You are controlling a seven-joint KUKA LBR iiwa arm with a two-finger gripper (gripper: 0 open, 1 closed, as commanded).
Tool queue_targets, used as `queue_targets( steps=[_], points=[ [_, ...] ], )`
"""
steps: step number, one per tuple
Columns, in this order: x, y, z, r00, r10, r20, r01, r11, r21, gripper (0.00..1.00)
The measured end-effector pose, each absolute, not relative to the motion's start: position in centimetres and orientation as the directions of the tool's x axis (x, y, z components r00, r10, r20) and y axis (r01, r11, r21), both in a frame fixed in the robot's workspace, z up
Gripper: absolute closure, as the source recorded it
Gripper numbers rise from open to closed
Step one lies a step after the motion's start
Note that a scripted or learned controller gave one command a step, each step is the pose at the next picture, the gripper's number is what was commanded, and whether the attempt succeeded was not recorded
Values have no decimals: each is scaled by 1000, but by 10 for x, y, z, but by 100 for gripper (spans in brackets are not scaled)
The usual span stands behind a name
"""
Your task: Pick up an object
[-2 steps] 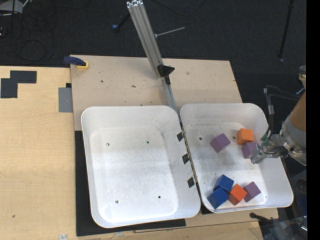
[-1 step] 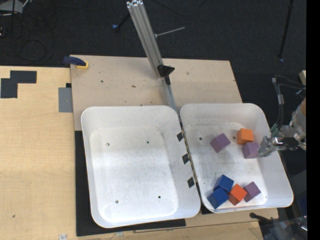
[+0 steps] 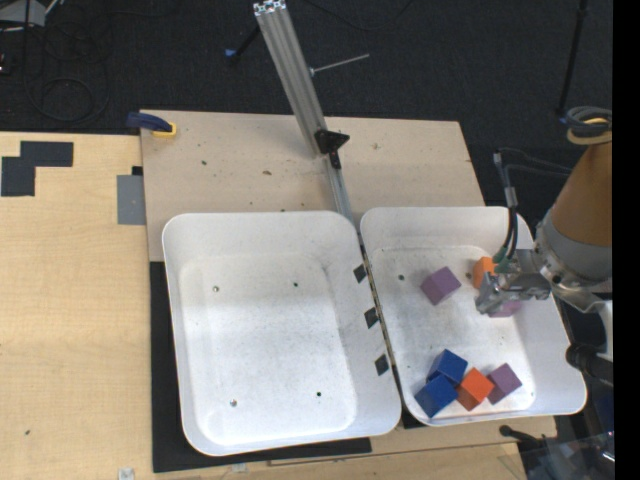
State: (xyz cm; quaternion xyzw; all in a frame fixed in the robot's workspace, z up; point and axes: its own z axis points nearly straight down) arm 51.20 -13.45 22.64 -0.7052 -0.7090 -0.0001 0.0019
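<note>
Dark floor, wooden bench (image 3: 250, 168), two white bins. I take the right bin (image 3: 450, 230) as landmark. Gripper (image 3: 497, 298) is low at its right side, over something purple (image 3: 511, 308); finger state I cannot tell. Risk, I judge: a glancing grab nudges it away. Orange bit (image 3: 484, 266) is just beside; purple cube (image 3: 440, 286) is mid-bin.

A light plywood desk (image 3: 400, 158) stands over a dark carpeted floor (image 3: 120, 38) strewn with black cables (image 3: 60, 93); a slanted aluminium beam (image 3: 295, 78) rises behind.
</note>
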Motion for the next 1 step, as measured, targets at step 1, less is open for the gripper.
queue_targets(
  steps=[1],
  points=[
    [513, -78, 233, -6, 1000, 3, 1000, 6, -3, 100]
  ],
)
